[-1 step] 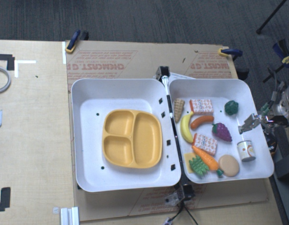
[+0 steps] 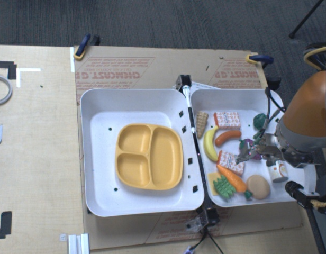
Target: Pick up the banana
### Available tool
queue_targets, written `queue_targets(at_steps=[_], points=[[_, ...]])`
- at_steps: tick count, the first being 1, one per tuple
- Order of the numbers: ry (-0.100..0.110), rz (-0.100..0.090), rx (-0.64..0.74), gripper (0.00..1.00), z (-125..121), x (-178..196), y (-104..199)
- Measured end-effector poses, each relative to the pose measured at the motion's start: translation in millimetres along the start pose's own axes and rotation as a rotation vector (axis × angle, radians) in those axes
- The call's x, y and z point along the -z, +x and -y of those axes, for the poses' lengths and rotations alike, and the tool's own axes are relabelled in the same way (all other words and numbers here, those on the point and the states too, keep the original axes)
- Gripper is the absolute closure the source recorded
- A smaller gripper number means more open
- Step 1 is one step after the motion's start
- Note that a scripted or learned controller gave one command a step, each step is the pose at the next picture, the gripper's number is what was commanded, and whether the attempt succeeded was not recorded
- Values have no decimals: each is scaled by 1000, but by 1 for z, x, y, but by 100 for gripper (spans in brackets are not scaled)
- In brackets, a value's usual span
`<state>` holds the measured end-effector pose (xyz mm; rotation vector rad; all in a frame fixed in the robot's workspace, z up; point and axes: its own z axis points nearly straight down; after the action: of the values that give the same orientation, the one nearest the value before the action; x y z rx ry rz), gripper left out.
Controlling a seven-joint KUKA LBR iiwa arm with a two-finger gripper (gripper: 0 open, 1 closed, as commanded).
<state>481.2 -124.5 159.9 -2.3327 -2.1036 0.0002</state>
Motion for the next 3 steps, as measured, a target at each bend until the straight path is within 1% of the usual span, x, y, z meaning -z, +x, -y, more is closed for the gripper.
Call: queue_targets(at_steps=[1,2,3], points=[[0,1,-71,0,-58,32,58],[2,1,-77,0,-75,32,128],[2,1,51,0,-54,32,131]])
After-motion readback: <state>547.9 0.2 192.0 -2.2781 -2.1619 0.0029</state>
